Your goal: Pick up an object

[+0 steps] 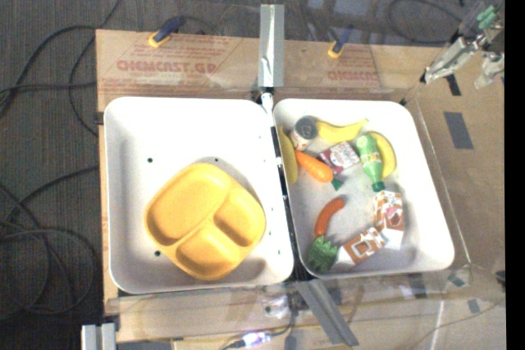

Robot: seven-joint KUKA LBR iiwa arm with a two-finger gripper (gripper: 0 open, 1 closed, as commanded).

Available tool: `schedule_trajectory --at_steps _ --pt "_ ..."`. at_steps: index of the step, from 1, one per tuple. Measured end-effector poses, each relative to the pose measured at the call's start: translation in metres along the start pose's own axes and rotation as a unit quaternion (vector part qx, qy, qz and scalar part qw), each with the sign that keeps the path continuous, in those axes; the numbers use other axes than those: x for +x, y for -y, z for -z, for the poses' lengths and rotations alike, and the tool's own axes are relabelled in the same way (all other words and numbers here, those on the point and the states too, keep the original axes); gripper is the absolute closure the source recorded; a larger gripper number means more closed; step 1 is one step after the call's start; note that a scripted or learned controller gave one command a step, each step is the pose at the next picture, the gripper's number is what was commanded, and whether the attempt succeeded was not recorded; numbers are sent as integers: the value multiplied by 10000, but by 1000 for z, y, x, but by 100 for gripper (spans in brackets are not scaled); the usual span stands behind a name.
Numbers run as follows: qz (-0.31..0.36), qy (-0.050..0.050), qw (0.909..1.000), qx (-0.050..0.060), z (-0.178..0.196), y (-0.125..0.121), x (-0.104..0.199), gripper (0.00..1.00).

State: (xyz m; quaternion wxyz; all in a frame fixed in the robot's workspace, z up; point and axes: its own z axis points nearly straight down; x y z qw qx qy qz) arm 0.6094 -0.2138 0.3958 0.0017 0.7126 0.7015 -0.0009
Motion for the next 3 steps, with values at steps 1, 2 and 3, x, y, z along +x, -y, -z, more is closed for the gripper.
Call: schedule_trajectory --at_steps 1,2,3 --pt "527 -4 9986 15 -197 -46 17 0" --pt "743 -20 9972 -74 -292 -40 -1 0" --pt "638 16 9980 -11 -300 -58 15 0"
